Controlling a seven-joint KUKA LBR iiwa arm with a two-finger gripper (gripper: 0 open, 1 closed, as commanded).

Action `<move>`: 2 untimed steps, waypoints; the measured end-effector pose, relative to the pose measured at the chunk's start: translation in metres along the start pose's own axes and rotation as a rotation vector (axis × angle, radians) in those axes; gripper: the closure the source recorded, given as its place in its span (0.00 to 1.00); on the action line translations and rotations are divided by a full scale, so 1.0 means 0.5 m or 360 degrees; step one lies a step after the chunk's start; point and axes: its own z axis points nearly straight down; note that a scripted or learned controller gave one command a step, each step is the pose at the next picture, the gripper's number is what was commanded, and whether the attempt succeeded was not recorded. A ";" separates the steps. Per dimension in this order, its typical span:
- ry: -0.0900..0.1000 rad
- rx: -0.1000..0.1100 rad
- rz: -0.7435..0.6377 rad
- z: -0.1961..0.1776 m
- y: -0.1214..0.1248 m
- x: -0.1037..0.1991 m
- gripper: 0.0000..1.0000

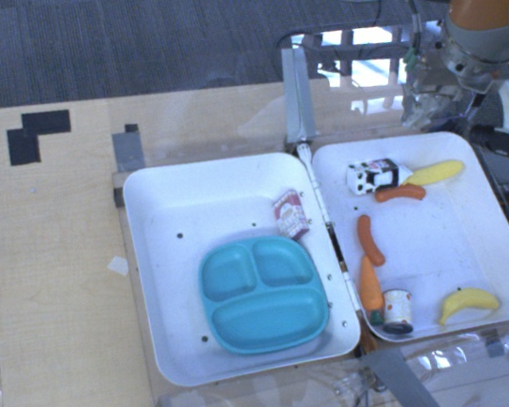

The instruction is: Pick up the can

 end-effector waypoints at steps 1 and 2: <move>0.0001 0.0007 0.0124 -0.317 0.001 -0.043 1.00; -0.0003 -0.0002 0.0108 -0.341 0.004 -0.038 1.00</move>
